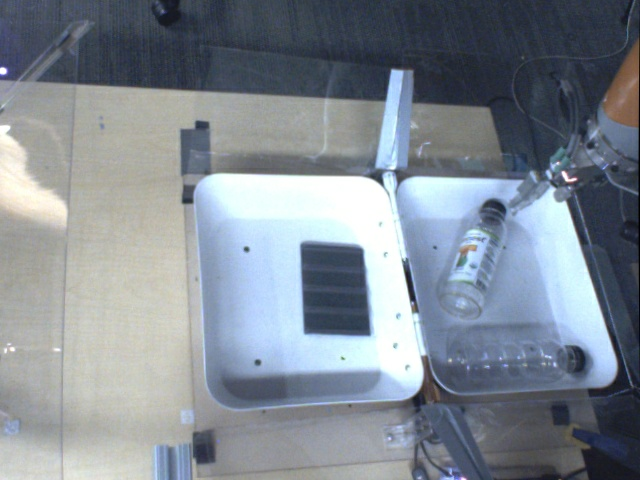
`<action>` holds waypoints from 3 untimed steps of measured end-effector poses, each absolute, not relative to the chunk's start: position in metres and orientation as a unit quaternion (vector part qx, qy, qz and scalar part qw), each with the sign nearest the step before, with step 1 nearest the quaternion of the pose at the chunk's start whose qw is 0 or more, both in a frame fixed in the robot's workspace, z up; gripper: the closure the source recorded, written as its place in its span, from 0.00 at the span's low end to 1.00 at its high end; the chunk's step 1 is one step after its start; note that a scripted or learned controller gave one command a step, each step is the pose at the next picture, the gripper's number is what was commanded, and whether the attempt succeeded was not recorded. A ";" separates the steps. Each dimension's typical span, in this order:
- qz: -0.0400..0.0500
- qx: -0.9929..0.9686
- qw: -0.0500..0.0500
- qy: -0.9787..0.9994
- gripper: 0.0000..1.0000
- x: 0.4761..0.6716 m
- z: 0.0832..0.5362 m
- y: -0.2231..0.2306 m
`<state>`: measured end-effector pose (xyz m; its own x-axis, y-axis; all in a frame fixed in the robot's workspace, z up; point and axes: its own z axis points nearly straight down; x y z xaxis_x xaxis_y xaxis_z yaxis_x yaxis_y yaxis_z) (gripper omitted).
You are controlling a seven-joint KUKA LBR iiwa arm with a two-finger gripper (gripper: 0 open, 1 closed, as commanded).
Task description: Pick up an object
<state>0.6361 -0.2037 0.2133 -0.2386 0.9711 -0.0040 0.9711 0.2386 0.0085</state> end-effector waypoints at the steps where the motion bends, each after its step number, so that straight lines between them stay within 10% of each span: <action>1: 0.002 0.577 0.004 0.817 0.00 0.631 0.116 -0.181; 2: 0.003 0.546 0.007 0.838 0.00 0.615 0.091 -0.204; 3: 0.002 0.679 0.004 0.734 0.00 0.655 0.088 -0.202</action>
